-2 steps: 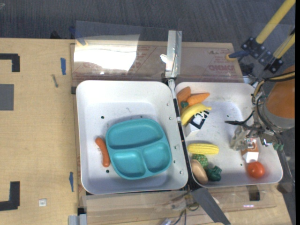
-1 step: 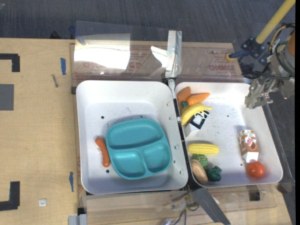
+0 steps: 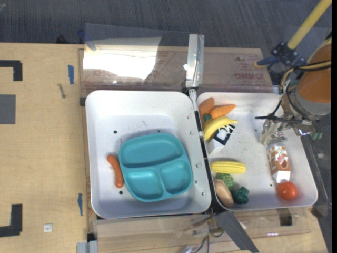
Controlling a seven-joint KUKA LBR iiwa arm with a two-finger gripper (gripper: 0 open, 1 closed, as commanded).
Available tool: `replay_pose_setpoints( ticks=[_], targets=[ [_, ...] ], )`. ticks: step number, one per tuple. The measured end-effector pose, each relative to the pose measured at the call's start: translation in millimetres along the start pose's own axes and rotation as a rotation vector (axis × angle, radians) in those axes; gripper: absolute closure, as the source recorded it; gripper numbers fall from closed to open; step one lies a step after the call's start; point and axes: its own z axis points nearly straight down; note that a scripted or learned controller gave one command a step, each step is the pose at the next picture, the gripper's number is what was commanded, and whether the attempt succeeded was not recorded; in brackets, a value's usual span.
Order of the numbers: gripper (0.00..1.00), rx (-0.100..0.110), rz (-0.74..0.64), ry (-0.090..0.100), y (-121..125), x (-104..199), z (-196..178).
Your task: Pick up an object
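Gripper (image 3: 274,133): right bin (image 3: 253,204), three o'clock; finger state, cannot tell.
Nearest: carton (image 3: 279,162), at gripper's six o'clock.
Risk: descent lands on bare floor, missing carton and tomato (image 3: 287,191).

wooden bench (image 3: 42,157), two white bins (image 3: 100,109) side by side

Two white bins sit side by side. The left bin (image 3: 100,109) holds a blue tray (image 3: 155,166) with a sausage (image 3: 115,169) just left of it. The right bin (image 3: 247,101) holds a carrot (image 3: 218,110) and banana (image 3: 218,126) at its upper left, corn (image 3: 228,167) lower down, and broccoli (image 3: 238,192) by a potato (image 3: 223,192) at the bottom. A tomato (image 3: 287,190) sits lower right, under a small carton (image 3: 279,162). The gripper (image 3: 274,130) hangs above the carton at the right of the frame.
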Motion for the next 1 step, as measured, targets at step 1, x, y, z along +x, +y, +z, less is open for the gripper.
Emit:
replay_pose_setpoints(
  ticks=[1],
  targets=[
    [1.0,-0.001,0.17,0.0,-11.7,-58.4,10.9]
  ],
)
